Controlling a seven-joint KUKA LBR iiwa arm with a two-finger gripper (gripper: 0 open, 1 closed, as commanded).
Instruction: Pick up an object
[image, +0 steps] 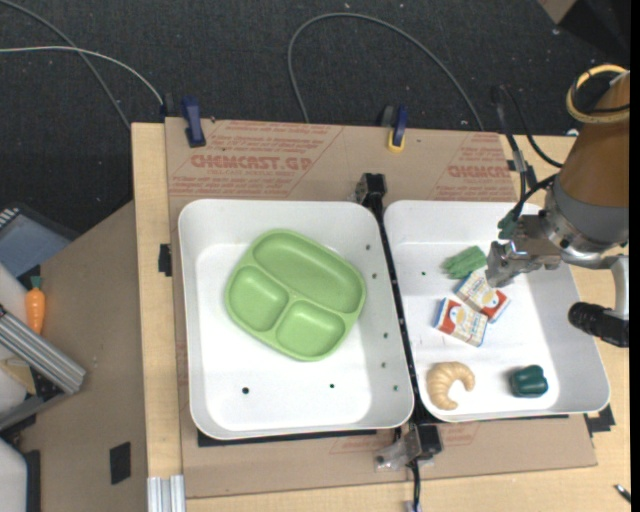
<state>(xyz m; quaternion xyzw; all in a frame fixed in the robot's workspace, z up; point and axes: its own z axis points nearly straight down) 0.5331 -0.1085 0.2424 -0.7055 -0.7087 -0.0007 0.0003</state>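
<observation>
We see a light-green divided plate (296, 293), white bins (200, 330), tan croissant (450, 383), dark-green block (528, 381), red-white-blue cartons (462, 320).

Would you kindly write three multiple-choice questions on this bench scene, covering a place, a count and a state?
1. Where does the green three-compartment plastic plate lie?
A. left white bin
B. right white bin
C. on the cardboard

2. How many small red-and-white cartons lie in the right bin?
A. none
B. two
C. five

3. Where is the pincer?
A. over the left bin
B. off the bench
C. low over the upper carton

Answers: 1 A, the plate sits inside the left bin. 2 B, the upper carton and lower carton lie together. 3 C, its tip is at that carton, beside the green leafy toy.
</observation>
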